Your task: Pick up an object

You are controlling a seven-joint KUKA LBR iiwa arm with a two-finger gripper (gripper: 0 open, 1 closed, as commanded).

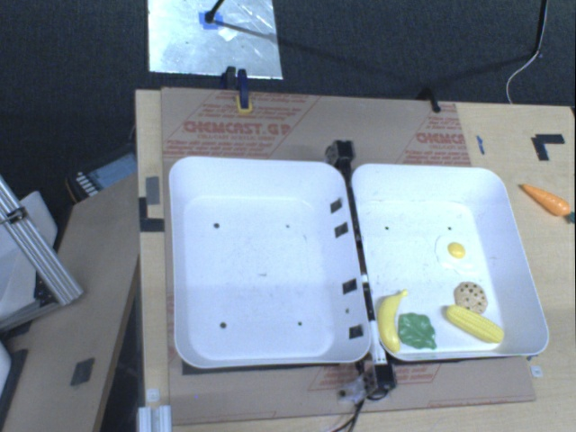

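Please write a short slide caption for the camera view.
Right bin holds banana, corn, cookie, fried egg, green leaf.

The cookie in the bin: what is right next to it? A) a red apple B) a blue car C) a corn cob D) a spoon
C: the cookie sits in the right bin, with the yellow corn cob lying just below it.

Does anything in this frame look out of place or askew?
One thing: an orange toy carrot lies on the bench, outside the right white bin, near the view's right edge. The other toys, a fried egg, brown cookie, corn cob, yellow banana and green leafy piece, lie inside that bin.
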